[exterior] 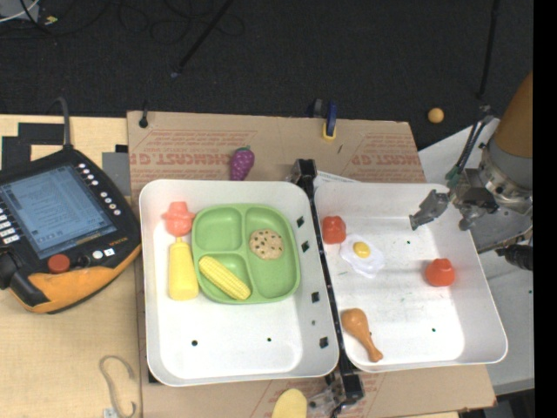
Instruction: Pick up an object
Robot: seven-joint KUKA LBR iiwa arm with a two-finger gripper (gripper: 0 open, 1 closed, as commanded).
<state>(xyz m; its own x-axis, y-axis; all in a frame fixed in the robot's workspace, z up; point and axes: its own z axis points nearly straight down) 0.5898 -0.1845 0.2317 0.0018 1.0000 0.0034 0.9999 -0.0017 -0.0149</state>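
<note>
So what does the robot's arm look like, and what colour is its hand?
The arm comes in from the right. It is thick and round, with an orange band above a shiny silver-grey wrist. The gripper at its end is dark grey metal, blocky, with two short pointed fingers. A thin rod or cable runs up beside it.

Two white bins (165, 338) (487, 338). At nine o'clock, the left bin has one green tray (291, 273), one cookie (266, 244), one corn cob (224, 278), one yellow bottle (181, 270) and one pink toy (177, 219). At three o'clock, the right bin has two red pieces (333, 229) (440, 273), one fried egg (362, 253) and one drumstick (361, 332).
</note>
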